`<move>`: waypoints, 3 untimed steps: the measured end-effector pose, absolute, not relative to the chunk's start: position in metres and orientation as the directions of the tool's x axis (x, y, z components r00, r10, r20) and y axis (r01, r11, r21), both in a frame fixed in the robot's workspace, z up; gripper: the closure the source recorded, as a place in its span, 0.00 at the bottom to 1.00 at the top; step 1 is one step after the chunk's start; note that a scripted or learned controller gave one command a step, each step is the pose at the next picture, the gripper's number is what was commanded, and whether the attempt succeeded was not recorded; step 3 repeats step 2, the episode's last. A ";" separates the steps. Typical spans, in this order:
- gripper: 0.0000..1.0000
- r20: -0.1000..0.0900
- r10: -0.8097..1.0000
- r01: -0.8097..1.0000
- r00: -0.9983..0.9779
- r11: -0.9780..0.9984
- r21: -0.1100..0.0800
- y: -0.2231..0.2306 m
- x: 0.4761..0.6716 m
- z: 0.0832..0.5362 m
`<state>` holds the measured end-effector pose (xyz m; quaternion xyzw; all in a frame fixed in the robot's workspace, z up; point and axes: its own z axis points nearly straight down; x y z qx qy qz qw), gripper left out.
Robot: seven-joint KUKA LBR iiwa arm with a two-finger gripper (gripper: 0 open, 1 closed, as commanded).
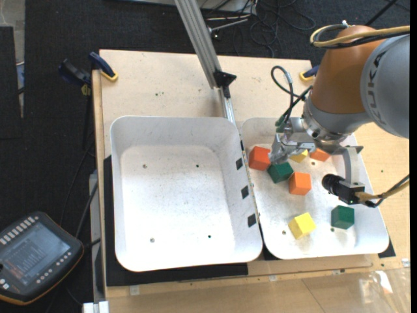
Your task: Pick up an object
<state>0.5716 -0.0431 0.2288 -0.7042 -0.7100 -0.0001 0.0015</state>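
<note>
Whether the fingers are spread or closed cannot be told; the gripper (281, 154) hangs just above a green cube (281, 171), tilted, beside an orange cube (259, 158).

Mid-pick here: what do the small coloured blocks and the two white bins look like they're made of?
Blocks, such as the orange block, yellow block and green block: probably painted wood or foam; flat matte colour, no glare. Can't tell which.
Left bin and right bin: likely thin moulded plastic; rounded rims and corners, semi-matte white with dark speckling on the left bin's floor.
</note>
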 end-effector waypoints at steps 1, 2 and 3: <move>1.00 0.003 1.000 1.000 -0.009 0.009 0.001 0.018 0.565 0.238; 1.00 0.002 1.000 1.000 -0.009 0.009 -0.001 0.068 0.550 0.245; 1.00 0.002 1.000 1.000 -0.009 0.009 -0.001 0.068 0.550 0.245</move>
